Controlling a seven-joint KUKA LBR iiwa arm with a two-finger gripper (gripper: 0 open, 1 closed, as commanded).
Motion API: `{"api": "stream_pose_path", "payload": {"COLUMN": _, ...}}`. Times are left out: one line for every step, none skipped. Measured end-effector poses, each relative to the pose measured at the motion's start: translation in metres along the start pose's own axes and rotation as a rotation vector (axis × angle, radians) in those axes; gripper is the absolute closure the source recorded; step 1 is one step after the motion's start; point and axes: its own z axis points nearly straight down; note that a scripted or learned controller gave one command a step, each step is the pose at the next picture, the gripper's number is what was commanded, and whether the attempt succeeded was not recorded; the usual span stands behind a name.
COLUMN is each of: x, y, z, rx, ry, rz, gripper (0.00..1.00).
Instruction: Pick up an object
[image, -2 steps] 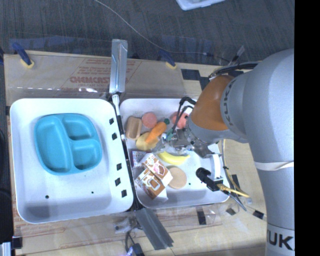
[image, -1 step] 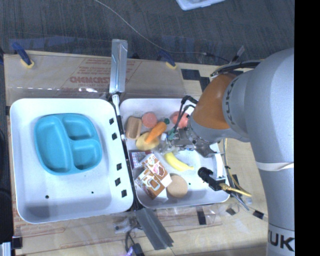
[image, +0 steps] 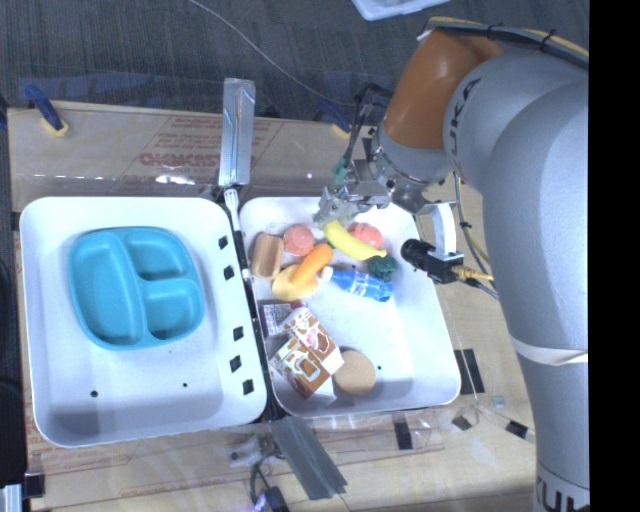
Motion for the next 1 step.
{"api": "stream_pose_path", "payload": {"x": 0.0423, "y": -0.0161, "z": 0.0155, "rx": 0.012, "ry": 0.003, "rz": -0.057, "gripper": 1.0}}
